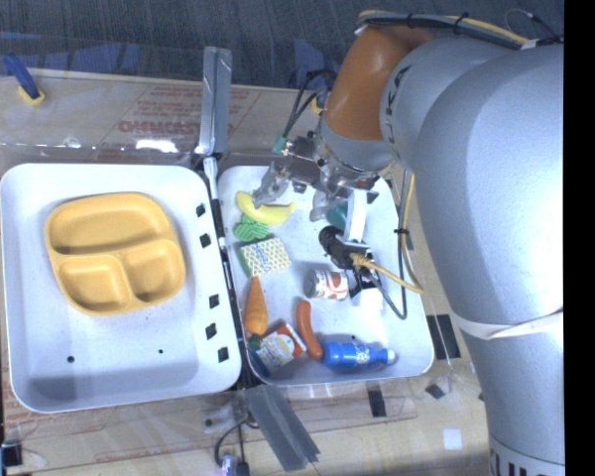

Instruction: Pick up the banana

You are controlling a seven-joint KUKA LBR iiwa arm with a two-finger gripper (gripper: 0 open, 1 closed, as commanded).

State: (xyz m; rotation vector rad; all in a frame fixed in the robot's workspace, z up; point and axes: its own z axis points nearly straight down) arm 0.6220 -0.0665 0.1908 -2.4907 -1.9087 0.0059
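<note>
Gripper [296, 188] low in right bin [416, 350], at its top end, just over banana [259, 208]; finger spread hidden in clutter of metal and cable, cannot tell open or closed; nothing visibly held. Banana lying flat at top left of right bin, near the divider [216, 256], yellow with a green tip, partly under the gripper's near side; green item [250, 231] touching it below.

Step judged: approach or descent onto banana, grasp not confirmed; next move likely calls for centring across the curved body, closing, then lifting straight up clear of green item; risk of glancing off the curve or nudging it into the bin wall.

Below, down the bin: chequered packet [266, 256]; carrot [256, 307]; can [329, 285]; sausage [308, 327]; small carton [277, 349]; blue bottle [355, 354] lying along the bottom edge. Orange band [362, 82] above the wrist, bulky grey arm [486, 216] covering the right of the scene, cables looping beside it.

Left bin [40, 365] holding a yellow tray [114, 249] with three compartments, well apart from banana. Bench [99, 102] under clear sheet, printed board beneath; dark carpet [129, 8] beyond; metal bracket [216, 97] upright between bins at the back.
</note>
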